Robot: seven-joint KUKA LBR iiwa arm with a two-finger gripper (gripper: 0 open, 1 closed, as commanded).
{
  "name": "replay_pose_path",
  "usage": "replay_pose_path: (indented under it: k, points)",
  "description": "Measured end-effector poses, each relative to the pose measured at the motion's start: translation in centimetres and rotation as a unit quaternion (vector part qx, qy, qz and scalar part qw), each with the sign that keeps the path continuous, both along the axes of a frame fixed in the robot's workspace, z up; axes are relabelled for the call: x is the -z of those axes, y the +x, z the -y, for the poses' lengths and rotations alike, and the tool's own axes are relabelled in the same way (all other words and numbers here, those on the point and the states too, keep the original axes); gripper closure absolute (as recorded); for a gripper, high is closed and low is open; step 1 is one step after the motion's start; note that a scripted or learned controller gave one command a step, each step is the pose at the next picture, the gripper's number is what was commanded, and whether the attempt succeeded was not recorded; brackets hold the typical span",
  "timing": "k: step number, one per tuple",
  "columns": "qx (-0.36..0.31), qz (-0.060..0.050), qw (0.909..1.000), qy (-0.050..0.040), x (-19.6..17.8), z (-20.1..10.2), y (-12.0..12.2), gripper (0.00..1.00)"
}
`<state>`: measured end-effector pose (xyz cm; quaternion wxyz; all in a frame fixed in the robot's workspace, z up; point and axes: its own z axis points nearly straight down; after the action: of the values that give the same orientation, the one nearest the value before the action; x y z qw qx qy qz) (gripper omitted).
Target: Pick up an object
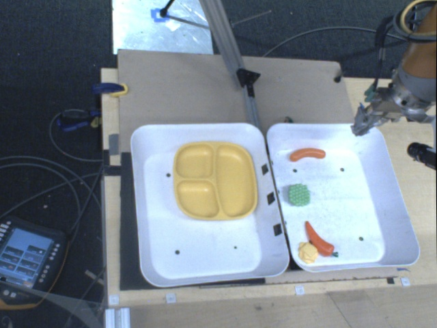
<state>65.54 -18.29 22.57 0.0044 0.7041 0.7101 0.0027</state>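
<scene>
The right bin [382, 183] holds an orange sausage [307, 154] near its far side, a green knobbly ball [298, 195] in the middle, and a red-orange chili [319, 239] beside a small yellow piece [308, 253] at the front left corner. My gripper [360, 125] hovers over the bin's far right corner, well away from all of these. Nothing shows between its fingers.
The left bin [157, 251] carries a yellow three-compartment plate [214, 180]. A slanted grey pole [225, 33] crosses the back of the bench. Cables and a handheld pendant [24, 255] lie off the bench at left.
</scene>
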Motion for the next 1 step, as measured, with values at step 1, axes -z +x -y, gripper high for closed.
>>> replay_pose_path:
  k: [1]
  points:
    - [0.000, -0.002, 1.0000, 0.0005, -2.69, -0.01, 0.15, 1.00]
